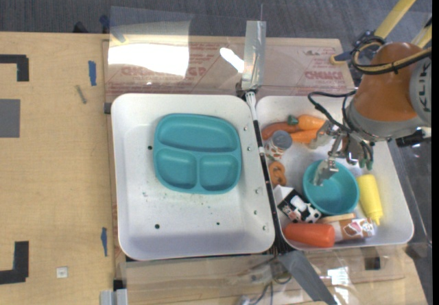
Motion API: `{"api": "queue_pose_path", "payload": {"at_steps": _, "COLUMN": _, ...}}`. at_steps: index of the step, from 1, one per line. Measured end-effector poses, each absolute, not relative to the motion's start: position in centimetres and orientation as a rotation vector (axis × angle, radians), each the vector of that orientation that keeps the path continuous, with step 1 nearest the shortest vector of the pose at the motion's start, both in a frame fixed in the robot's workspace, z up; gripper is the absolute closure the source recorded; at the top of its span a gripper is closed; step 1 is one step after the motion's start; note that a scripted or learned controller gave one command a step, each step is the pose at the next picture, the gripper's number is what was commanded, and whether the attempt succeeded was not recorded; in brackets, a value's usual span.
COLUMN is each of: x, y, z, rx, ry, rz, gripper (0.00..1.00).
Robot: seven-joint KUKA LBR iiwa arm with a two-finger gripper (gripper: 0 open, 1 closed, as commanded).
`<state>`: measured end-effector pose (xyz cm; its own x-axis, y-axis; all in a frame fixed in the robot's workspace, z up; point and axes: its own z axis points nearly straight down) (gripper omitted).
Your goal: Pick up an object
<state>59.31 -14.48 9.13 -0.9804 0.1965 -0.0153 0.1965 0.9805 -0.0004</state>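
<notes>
Teal bowl sits in the right bin, crowded by the yellow piece and red piece. I see the hand poised at the bowl's upper rim; whether it is parted or gripping anything I cannot tell. My concern: a thin-rim pinch may slip, or the descent could jostle neighbours.

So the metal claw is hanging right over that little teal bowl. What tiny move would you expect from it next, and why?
Probably a short drop straight down. The gripper sits above the near rim of the teal bowl in the right bin, with nothing visibly between its fingers, so lowering onto the rim looks like the likeliest way to get a grip. The yellow toy beside the bowl crowds it.
</notes>
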Motion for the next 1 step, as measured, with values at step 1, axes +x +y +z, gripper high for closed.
{"api": "queue_pose_path", "payload": {"at_steps": 1, "x": 53.61, "y": -11.67, "z": 9.57, "rx": 0.226, "ry": 3.086, "rz": -0.003, "gripper": 0.0}}
